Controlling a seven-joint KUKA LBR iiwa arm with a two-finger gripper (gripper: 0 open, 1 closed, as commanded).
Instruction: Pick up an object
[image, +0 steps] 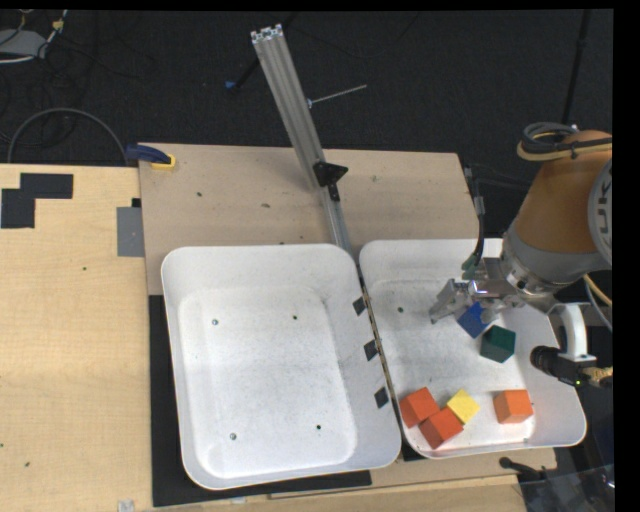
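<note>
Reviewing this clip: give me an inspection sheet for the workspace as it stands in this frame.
Surface: wooden bench bearing two white bins, left bin and right bin.
Job's things: in the right bin, a blue block by the gripper, a dark green block beside it, and near the front edge two red-orange blocks, a yellow block and an orange block.
Clutter: nothing seen in the left bin.
Grippers: gripper low over the right bin at the blue block; grasp cannot be told.
Cables: dark cable looping on the floor at upper left.
Surroundings: slanted aluminium rail; blue clamp at the bench corner.
</note>
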